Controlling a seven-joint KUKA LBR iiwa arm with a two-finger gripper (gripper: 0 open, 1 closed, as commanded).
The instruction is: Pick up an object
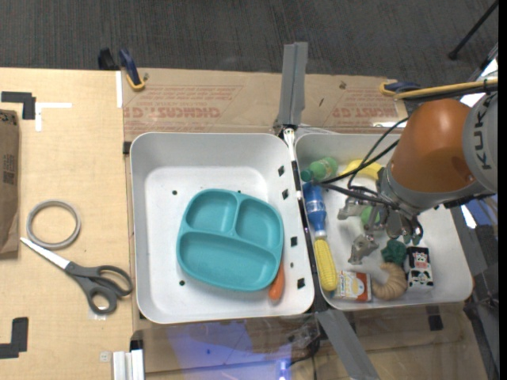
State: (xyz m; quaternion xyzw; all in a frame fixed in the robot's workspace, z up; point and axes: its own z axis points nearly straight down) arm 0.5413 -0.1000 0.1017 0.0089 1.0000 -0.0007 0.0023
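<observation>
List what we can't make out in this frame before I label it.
- Hand, camera view: too small and cluttered to tell whether it grips anything.
- Right bin: its upper right part is covered by the arm's orange band.
- Yellow item by the green toy: partly behind cables, shape unclear.
- Orange item in the left bin: partly tucked under the teal plate.

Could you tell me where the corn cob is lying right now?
The corn cob lies in the right bin, along its left wall, just below the blue bottle and left of the small carton.
</observation>
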